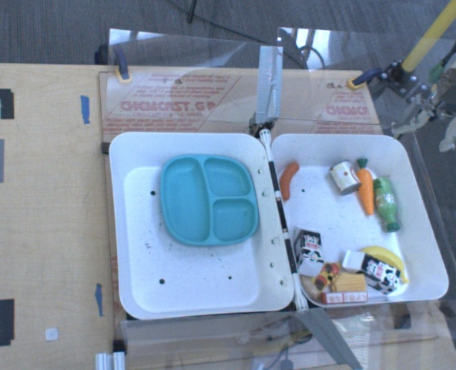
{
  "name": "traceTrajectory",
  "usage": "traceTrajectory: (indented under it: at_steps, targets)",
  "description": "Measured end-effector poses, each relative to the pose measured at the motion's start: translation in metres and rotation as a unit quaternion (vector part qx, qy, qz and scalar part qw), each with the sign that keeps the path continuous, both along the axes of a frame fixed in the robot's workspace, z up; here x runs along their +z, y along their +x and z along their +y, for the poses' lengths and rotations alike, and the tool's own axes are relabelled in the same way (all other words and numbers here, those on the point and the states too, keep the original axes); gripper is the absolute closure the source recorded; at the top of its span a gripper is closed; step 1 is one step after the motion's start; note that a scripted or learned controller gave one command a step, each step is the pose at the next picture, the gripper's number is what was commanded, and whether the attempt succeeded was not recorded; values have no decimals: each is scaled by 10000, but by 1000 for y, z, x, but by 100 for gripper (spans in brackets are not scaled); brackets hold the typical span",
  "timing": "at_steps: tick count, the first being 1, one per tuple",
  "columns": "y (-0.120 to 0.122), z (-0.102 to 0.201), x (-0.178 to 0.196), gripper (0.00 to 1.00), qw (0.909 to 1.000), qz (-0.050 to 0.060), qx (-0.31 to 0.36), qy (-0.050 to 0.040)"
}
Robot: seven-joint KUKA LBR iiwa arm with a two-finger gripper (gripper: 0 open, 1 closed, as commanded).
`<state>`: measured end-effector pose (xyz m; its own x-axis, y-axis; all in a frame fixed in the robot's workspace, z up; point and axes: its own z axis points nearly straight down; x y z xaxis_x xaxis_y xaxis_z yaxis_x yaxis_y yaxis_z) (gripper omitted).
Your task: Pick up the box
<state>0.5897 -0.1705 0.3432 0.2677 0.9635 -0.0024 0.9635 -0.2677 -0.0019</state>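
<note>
Boxes sit low in the right bin (417, 176), and I take every place from the carrot (364, 190), which lies lengthwise near that bin's far side. From my console I count three box-like things. A cow-print box (310, 248) lies below and to the left of the carrot, close against the wall shared with the left bin (132, 206). A second black-and-white carton (382, 274) lies well below the carrot and slightly right, touching the banana (391, 257) that curves just above it. A flat orange box (349, 282) rests straight below the carrot at the near rim, between the two cartons, with a small red and yellow jumble (326, 274) at its left end that I cannot make out.

Just left of the carrot, almost touching its top, is a small pale can-like item (343, 177). Just right of the carrot lies a green bottle (387, 204), parallel to it. Further left of the carrot, by the dividing wall, lies a reddish sausage (288, 180). Far left of the carrot, in the left bin, a teal divided plate (210, 199) lies flat.
</note>
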Motion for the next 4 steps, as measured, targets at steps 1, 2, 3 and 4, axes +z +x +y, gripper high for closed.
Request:
traceTrajectory:
  at_steps: [1,2,3,4]
  targets:
    - [-100,-43,-58,0,9997,17,243,14]
    - [-99,-45,-51,100,9997,29,233,10]
    - [-46,-1,89,100,9970,3,778,1]
    - [-43,-1,97,100,9968,11,795,-15]
